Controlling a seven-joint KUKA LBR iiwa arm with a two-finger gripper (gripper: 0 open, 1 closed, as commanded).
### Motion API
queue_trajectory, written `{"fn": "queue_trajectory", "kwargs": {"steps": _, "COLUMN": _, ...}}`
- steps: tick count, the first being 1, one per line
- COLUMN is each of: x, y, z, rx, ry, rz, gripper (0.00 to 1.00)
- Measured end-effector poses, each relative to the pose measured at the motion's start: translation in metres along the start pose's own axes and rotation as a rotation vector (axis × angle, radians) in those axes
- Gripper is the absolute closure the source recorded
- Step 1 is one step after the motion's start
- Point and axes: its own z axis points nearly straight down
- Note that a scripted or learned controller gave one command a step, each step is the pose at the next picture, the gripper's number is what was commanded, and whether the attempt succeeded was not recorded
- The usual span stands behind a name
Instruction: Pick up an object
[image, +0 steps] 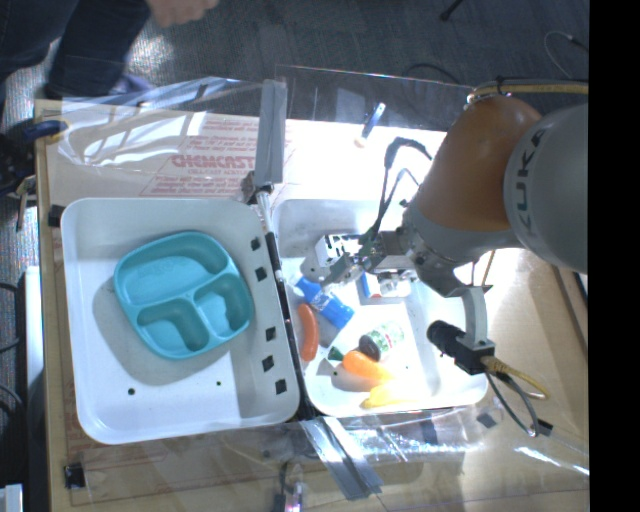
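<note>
Jaws (335, 262): width not discernible; nothing seen between my fingers. Position: low in right bin (432, 395), over blue object (327, 304). Step judged: approach, grasp not made. Next: descend, close squarely on one item. Count nearby: one orange-red piece (308, 332), one carrot-like piece (362, 370), one small bottle (383, 339). Left bin (90, 400): one teal tray (183, 294).

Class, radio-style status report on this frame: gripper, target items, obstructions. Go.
Gripper low over right bin, fingers unclear. Orange item, blue item lying loose in bin. Teal tray in left bin.
</note>
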Motion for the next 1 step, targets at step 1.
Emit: {"fn": "queue_trajectory", "kwargs": {"steps": 1, "x": -0.0362, "y": -0.0354, "z": 0.0816, "rx": 0.0, "ry": 0.0, "rz": -0.104, "gripper": 0.0}}
